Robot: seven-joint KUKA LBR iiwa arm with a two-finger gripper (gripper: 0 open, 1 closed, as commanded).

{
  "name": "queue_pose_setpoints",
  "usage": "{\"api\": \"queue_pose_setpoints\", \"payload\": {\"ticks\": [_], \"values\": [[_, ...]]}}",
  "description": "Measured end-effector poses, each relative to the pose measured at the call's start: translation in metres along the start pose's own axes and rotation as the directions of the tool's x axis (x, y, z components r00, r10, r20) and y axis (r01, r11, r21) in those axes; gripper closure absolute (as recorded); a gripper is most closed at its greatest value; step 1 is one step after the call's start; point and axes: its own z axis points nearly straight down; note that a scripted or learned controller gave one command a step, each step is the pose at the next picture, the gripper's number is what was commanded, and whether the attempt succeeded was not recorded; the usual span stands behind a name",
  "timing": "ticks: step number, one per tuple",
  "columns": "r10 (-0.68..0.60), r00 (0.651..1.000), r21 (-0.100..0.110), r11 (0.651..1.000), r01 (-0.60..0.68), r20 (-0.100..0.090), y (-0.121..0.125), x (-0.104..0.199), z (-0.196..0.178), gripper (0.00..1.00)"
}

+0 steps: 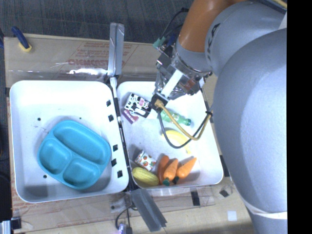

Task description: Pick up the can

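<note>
Reaching in from the right, the arm (243,82) hangs over the right bin (210,145). Its jaws sit low at the bin's upper left, next to the can (135,107), which lies on its side near the divider. Whether the jaws are open or closed cannot be told. Carrots (175,168) and a banana (145,177) lie along the bin's front wall; a blue tray (73,152) rests in the left bin (19,130).

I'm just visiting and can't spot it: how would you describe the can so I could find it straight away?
Look in the right-hand white bin, along its near edge. There the can lies on its side near the bin's left wall, just above a yellow corn cob and left of two orange carrots. It is the small cylinder with a white, red-patterned label, unlike the plain-coloured vegetables beside it.
</note>
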Motion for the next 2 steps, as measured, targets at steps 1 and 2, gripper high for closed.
{"api": "queue_pose_setpoints", "payload": {"ticks": [1,2], "values": [[0.427,0.904,-0.001,0.904,-0.427,0.003,0.0157,-0.0382,-0.0262,1.00],[0.427,0.904,0.000,0.904,-0.427,0.003,0.0154,-0.0381,-0.0264,0.00]]}}
